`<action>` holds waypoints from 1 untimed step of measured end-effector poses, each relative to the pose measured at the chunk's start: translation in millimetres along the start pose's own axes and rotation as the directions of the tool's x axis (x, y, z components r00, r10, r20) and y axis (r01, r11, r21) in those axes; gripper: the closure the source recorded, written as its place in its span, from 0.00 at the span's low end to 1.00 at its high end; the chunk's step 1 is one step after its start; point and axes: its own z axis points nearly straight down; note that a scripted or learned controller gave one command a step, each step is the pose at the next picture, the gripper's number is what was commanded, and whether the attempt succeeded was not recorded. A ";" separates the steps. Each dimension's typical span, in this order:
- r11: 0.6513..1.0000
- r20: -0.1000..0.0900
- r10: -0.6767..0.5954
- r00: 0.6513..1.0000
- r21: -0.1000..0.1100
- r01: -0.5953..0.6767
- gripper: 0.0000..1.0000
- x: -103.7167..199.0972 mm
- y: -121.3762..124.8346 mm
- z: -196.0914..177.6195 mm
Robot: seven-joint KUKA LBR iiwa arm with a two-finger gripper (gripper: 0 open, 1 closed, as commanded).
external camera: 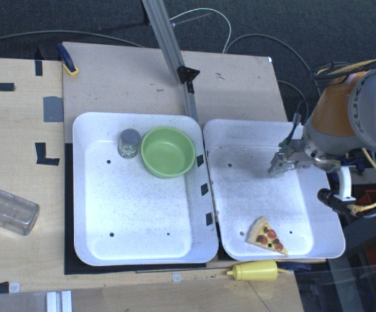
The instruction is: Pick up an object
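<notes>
A pizza slice (266, 235) lies near the front of the right bin (239, 174). A green bowl (168, 151) and a small grey-lidded can (129, 142) sit at the back of the left bin (136, 220). My gripper (280, 164) hangs over the right bin's right half, above and behind the pizza slice, with nothing seen between its fingers. Its fingers point down and left, blurred and small.
A yellow mustard bottle (256, 271) lies on the bench just in front of the right bin. A clear plastic container (4, 208) rests on the bench at far left. A grey pole (168, 38) slants up behind the bins. Cables run behind.
</notes>
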 end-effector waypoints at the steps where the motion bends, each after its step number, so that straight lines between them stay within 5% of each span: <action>1: 1.000 0.001 0.002 1.000 -0.005 -0.002 1.00 -0.6 -2.5 -42.7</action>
